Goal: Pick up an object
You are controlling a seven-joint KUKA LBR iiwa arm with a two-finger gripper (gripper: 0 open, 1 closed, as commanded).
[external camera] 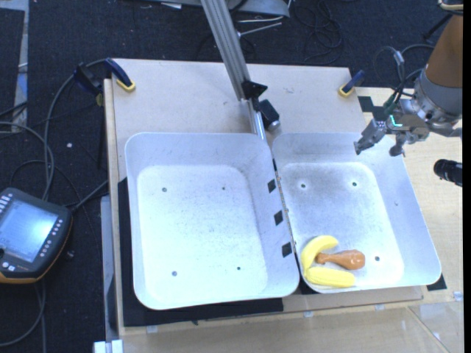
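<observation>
At the right bin's near edge lie toys (333,260), well apart from the open, empty pincer (379,145).

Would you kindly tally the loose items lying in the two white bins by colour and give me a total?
Yellow: 2, the curved banana and the yellow piece below it, both in the right bin.
Orange-brown: 1, the drumstick-shaped toy lying between them.
Total: 3, all in the near corner of the right bin.

One camera looks down at a slant from above the bench (221,98), taking in both white bins (199,219), bench edges and surrounding floor.
</observation>
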